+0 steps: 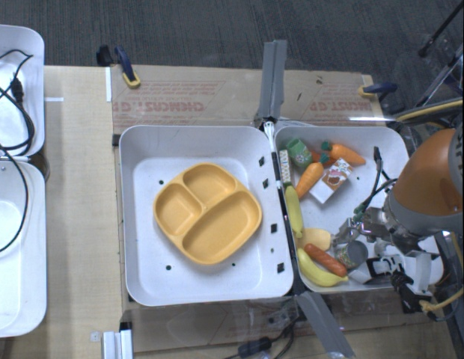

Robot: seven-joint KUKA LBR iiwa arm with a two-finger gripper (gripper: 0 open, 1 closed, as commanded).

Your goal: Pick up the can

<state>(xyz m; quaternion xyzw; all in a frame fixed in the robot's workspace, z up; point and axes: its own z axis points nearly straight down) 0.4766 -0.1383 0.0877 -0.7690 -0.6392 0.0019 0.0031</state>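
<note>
1. Your gripper (357, 239) is down in the right bin (397, 142), low in its near corner; you cannot tell from here how far it stands open, nor whether it has anything
2. The can (354, 253) looks to be the grey round thing just under and touching the gripper, though it is partly hidden, so take that as a judgement
3. You seem to be at the grasp step: the next move calls for closing squarely on the can, then lifting straight up clear of the sausage (325, 261) just beside it
4. Count outward from the gripper: one can, one sausage, two bananas (316, 272), one lemon-like piece (317, 238), one small carton (333, 179), two carrots (309, 178), one green item (298, 152)
5. Farthest off, the left bin (142, 200) holds one yellow divided plate (208, 212)
</note>
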